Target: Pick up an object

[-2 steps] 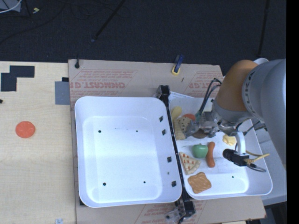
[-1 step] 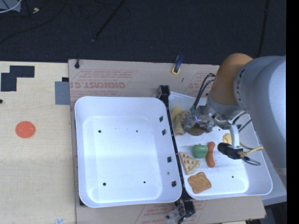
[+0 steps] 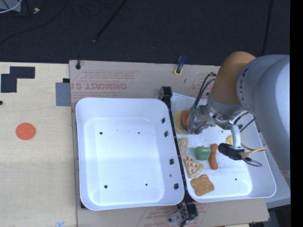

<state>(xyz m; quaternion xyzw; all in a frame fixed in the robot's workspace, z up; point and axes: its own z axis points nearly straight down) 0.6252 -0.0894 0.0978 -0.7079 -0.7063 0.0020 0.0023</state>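
Against the dividing wall, at the far left corner of the right bin [image 3: 236, 179]: a red toy piece [image 3: 185, 116] lying on or against a yellow one [image 3: 179, 122]; likely the target. Sits partly under the gripper [image 3: 195, 123], low over it, touching or very nearly. Grip state: cannot tell, hidden by wrist and cabling. Not visibly lifted.

Nearer the front of the same bin, apart from the gripper: a beige cracker [image 3: 182, 143], then a green pepper [image 3: 202, 152] just beside an orange sausage [image 3: 213, 156], a waffle [image 3: 191, 166] below them, and a toast slice [image 3: 202, 185] closest to the front rim.

Probable trouble:
- Crowded by the wall: little room on that side, so may clip the rim or pin the piece against it instead of closing round it.
- Two pieces stacked or overlapping: may catch both, or only the edge of one, and drop it on the lift.
- Smooth, rounded plastic: apt to squirt out sideways under pressure.
- Black connector with yellow lead [image 3: 233, 152] trailing low over the bin: could sweep the pepper or sausage on a swing.

Beside it, the left bin [image 3: 123, 150], white and shallow. Under both, printed cardboard [image 3: 109, 82] with a blue-and-yellow clamp [image 3: 179, 66] at its far edge. Pale wooden bench [image 3: 38, 174] to the left, bearing an orange disc [image 3: 25, 131]. Beyond, dark floor [image 3: 142, 22] crossed by cables.
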